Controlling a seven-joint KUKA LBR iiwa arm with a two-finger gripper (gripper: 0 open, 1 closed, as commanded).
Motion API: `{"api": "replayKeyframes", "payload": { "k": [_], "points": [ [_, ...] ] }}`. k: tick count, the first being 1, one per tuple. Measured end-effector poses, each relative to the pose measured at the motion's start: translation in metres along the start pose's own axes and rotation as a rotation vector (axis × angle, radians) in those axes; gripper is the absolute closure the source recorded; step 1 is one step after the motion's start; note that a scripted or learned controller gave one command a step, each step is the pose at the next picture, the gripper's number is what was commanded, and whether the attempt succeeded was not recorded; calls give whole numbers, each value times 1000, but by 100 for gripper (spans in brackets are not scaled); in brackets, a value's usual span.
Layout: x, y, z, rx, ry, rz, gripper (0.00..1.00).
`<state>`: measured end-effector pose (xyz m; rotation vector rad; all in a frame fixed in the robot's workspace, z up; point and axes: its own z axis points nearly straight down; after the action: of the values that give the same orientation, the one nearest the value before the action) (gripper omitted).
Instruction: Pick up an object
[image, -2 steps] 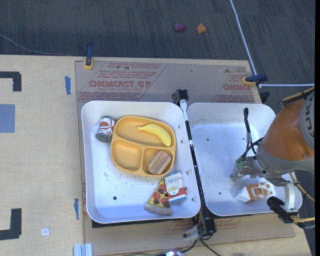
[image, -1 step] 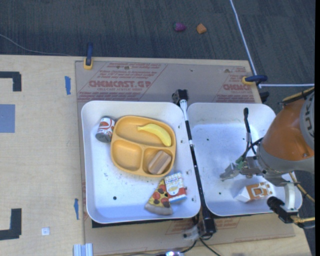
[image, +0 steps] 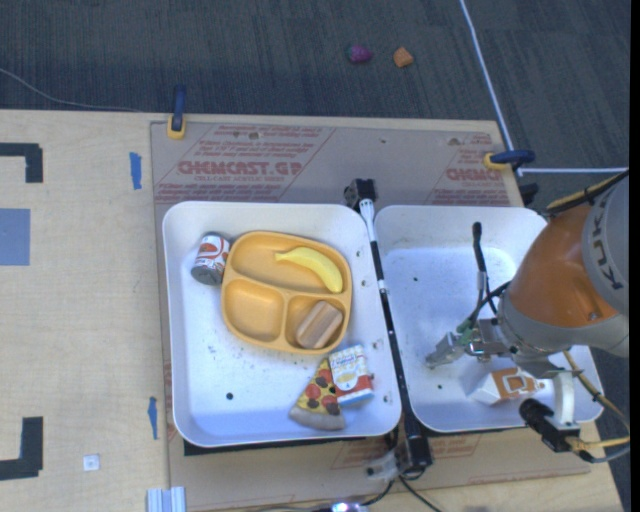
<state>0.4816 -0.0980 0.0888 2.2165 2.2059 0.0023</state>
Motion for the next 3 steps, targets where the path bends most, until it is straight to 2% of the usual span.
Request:
{"api": "replayKeyframes", "payload": {
  "k": [2, 3],
  "points": [
    [1, 0, 0, -1, 0, 0, 0],
    [-48, 2, 0, -2, 7, -8, 0]
  ]
}}
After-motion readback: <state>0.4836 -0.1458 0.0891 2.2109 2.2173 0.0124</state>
